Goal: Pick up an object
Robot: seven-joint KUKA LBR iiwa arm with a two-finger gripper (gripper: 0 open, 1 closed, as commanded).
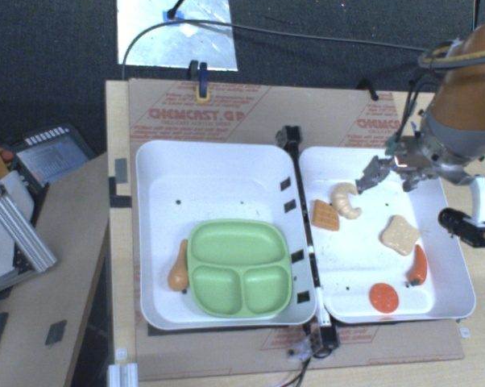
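Grey arm with orange band (468,95): cut off by the right picture edge. Tan, pear-shaped toy (179,269): its right side is hidden beneath the rim of the green three-compartment plastic plate (238,266). Finger spacing of the dark two-finger gripper (370,176), above the plate's upper right, is too small to tell.
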